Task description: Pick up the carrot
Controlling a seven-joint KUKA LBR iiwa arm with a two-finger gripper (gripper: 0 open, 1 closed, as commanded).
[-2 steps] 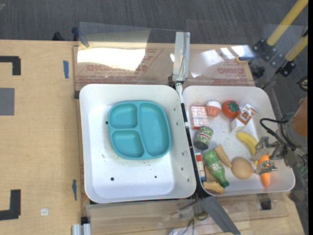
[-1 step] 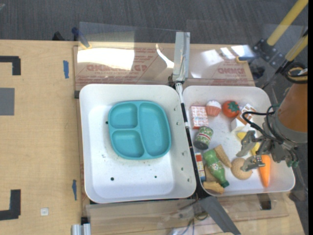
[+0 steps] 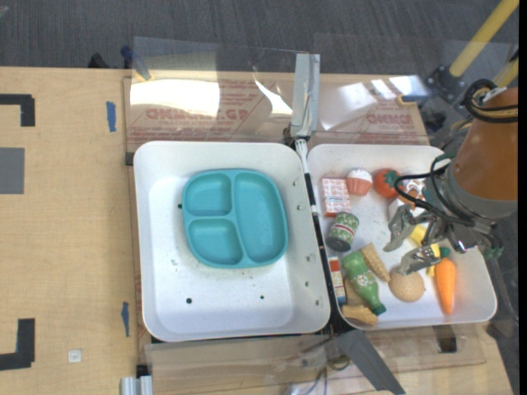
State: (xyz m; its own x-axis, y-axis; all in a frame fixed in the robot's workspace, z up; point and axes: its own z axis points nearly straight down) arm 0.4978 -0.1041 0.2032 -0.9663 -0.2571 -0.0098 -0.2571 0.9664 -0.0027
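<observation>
I am looking down on a plywood bench [image 3: 58, 220] over dark carpet, with a clear screen standing along the far edge, presumably to keep thrown toys from leaving the work area. The two white bins sit side by side so the arm can shift things from one to the other: the left bin [image 3: 156, 303], well away from the hand on its far side, carries a teal divided plate [image 3: 235, 218] that looks set out as a drop place. The right bin [image 3: 482, 299] lies directly beneath the hand and holds the toy food. The grey arm [image 3: 490, 159] with its orange band comes in over that bin's near wall and hangs low. The gripper [image 3: 408, 249] points down and toward the middle of the bin, its fingers spread apart with nothing between them, which I judge a ready stance for a grasp. The carrot [image 3: 445, 285] lies just beside the hand, on the side toward the bin's front corner, orange with its green end nearest the fingers. A bread roll [image 3: 407, 286] sits right below the fingertips, a green bottle [image 3: 364, 276] further out beyond them, and a tomato [image 3: 387, 183] behind. I judge the hand must move sideways to straddle the carrot.
</observation>
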